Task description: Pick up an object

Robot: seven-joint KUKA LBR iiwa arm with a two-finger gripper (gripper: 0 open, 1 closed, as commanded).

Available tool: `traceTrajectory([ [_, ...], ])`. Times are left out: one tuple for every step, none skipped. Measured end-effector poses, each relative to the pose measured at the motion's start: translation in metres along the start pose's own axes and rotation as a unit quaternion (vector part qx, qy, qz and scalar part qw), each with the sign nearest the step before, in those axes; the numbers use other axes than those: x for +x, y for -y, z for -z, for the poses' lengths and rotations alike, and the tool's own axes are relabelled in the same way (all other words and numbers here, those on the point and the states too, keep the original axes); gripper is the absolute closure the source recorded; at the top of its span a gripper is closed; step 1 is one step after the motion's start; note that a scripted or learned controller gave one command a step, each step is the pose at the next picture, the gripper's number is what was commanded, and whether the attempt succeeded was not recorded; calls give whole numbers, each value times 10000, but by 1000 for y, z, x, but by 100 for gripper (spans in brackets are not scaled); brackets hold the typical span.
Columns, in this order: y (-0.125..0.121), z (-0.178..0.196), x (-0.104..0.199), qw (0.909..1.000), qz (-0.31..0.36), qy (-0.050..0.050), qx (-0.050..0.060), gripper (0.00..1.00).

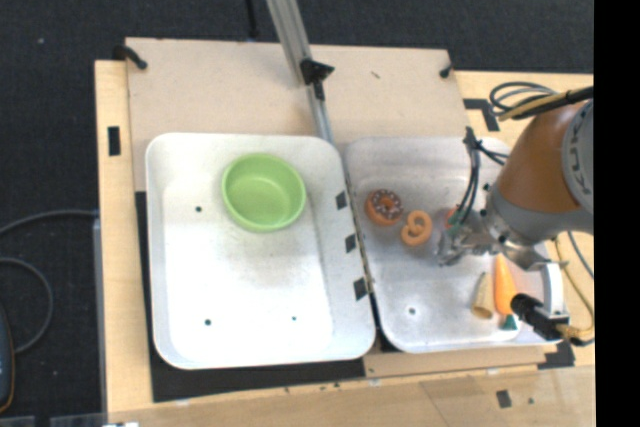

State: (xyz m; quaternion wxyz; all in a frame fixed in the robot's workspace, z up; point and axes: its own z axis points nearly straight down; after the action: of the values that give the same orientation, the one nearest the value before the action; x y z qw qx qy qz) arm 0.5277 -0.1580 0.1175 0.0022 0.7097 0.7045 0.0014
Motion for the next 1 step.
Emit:
traceTrajectory([
  [-2,43,-2,10000,37,4,-8,100],
])
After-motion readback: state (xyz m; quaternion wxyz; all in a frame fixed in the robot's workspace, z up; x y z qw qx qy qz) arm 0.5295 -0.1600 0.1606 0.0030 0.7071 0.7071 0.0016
